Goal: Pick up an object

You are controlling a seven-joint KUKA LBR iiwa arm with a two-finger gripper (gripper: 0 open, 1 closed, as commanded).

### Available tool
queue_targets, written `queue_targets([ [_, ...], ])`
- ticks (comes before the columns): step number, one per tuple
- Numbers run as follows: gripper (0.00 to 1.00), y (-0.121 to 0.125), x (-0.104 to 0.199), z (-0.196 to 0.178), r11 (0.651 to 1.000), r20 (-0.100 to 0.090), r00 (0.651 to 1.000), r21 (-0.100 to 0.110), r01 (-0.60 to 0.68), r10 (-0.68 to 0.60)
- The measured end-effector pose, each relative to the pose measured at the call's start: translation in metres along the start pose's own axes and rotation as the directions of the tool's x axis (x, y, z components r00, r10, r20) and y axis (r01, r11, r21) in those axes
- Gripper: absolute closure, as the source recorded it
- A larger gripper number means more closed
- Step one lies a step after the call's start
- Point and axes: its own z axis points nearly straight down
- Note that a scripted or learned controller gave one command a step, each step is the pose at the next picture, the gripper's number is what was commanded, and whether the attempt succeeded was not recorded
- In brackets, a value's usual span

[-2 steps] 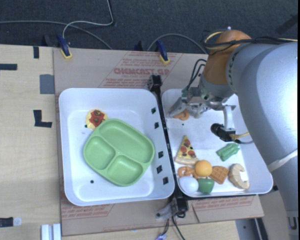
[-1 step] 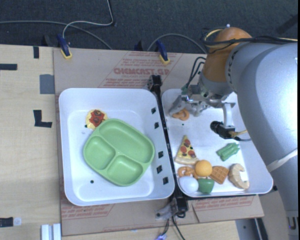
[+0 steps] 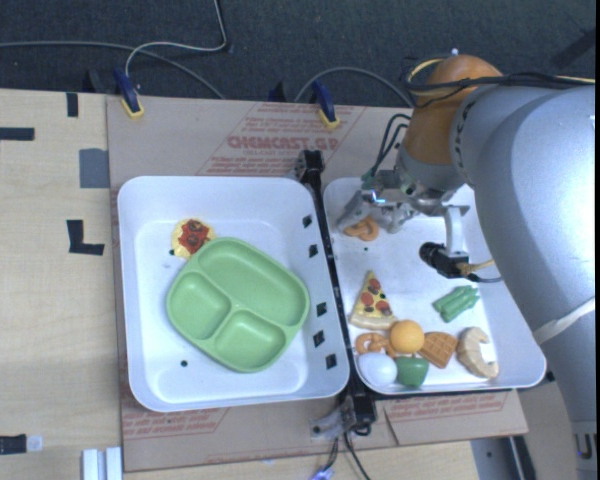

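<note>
Pretzel under my fingertips, top corner of the right bin

Pretzel [image 3: 361, 231], small and orange-brown, lies at the upper left corner of the right bin [image 3: 510, 363], close against the divider between the two bins. My gripper [image 3: 372, 210] is directly over it, just above and a touch to the right as the camera sees it, so the piece sits at my fingertips rather than off to one side. It looks roughly round and flat, with no long axis that I can make out, so wrist angle should matter little; what matters is that the bin wall is right beside it and could block one finger.

Whether my fingers are spread or closed I cannot tell; the metal parts blur together from this angle, and I see nothing clearly held between them.

Other candidates lie well apart, toward the near end of the same bin: a pizza slice [image 3: 372, 303], an orange ball [image 3: 407, 336], a green pepper [image 3: 456, 301]. In the left bin rest a green divided plate [image 3: 238, 303] and a small tomato-topped piece [image 3: 192, 236]. My judgement: the pretzel is the target, and a short straight descent is what is called for.
</note>
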Motion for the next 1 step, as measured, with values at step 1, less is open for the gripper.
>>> queue_targets([
  [1,0.00,0.0003,-0.0069,-0.0002,1.000,0.000,1.000,-0.001,0.000,0.000],
])
